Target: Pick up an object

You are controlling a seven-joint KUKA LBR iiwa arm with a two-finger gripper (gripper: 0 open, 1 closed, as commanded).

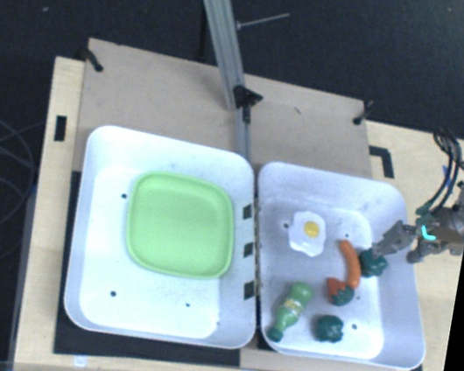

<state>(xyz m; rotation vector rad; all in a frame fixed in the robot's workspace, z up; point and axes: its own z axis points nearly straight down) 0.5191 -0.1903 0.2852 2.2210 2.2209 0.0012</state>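
The arm reaches in low from the right edge, wrist cabled and lit by a small teal light. Its gripper [396, 238] slants down and leftward, dark fingers [390, 235] ahead of the wrist.

right bin [389, 203] is crowded: egg [307, 232], sausage [349, 263], bottle [289, 310], broccoli [329, 328]; bare floor along its top. a plate [181, 224] fills the left bin [112, 159].

A: The square plastic plate [181, 224] is pale green, in a shallow white bin [112, 159].
B: And the other shallow white bin [381, 198]?
A: A white fried egg toy [307, 233] with yellow yolk, an orange sausage-shaped toy [349, 263], a green plastic bottle [289, 308], a dark green lump [329, 328].
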